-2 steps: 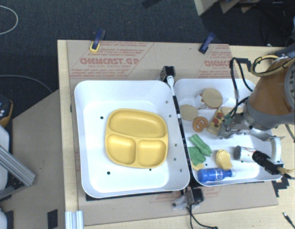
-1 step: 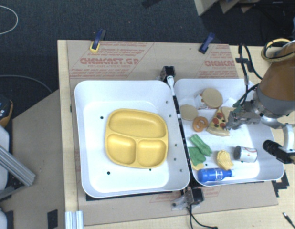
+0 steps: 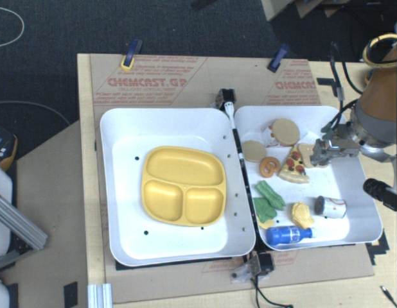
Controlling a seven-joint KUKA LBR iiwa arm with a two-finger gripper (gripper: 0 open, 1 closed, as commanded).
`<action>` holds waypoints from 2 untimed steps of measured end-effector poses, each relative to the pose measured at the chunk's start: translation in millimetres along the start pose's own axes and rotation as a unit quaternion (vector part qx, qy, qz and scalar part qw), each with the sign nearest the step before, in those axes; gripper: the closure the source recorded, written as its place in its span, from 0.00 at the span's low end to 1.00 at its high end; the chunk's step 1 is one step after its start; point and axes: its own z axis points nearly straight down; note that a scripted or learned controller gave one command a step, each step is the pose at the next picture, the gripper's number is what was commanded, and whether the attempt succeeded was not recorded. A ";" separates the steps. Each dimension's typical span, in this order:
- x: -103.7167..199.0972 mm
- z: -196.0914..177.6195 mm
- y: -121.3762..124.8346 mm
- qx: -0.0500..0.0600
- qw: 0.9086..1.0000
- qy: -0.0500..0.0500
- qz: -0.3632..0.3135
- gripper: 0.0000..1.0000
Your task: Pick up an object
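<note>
My gripper [image 3: 322, 151] hangs over the right side of the right bin [image 3: 352, 226], just right of a pizza slice [image 3: 293, 165]. Around it lie a round tan burger bun [image 3: 285, 131], a flat tan disc [image 3: 253, 151], a small brown pretzel ring [image 3: 270, 167], a green leafy piece [image 3: 269, 197], a yellow corn-like piece [image 3: 301, 215], a blue bottle [image 3: 288, 235] on its side and a small white can [image 3: 332, 207]. I see nothing held by the gripper.
The left bin [image 3: 121, 140] holds a yellow divided plate [image 3: 183, 185]. The arm's orange band [image 3: 381, 95] and cables rise at the right edge. A black clamp [image 3: 225, 98] sits between the bins at the back.
</note>
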 end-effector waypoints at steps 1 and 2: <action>-0.1 -25.1 1.5 0.001 1.000 0.000 0.000 1.00; 54.6 -34.0 14.3 0.001 1.000 0.002 -0.003 1.00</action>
